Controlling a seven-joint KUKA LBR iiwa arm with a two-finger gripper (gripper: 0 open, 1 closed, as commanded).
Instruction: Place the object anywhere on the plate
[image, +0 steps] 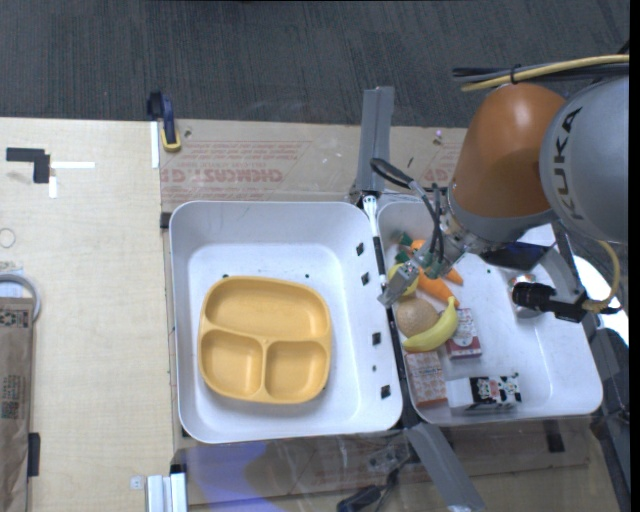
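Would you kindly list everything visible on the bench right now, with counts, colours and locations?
Bins: two, white, side by side on the bench.
Plate: one, yellow, three compartments, in the left bin.
Banana: one, yellow, in the right bin.
Carrot: one, orange, above the banana.
Round brown item: one, beside the banana; type unclear.
Small cartons: a few, red and white, near the right bin's front.
Arm: one, grey with orange band, over the right bin.
Gripper: one, low at the right bin's left edge.
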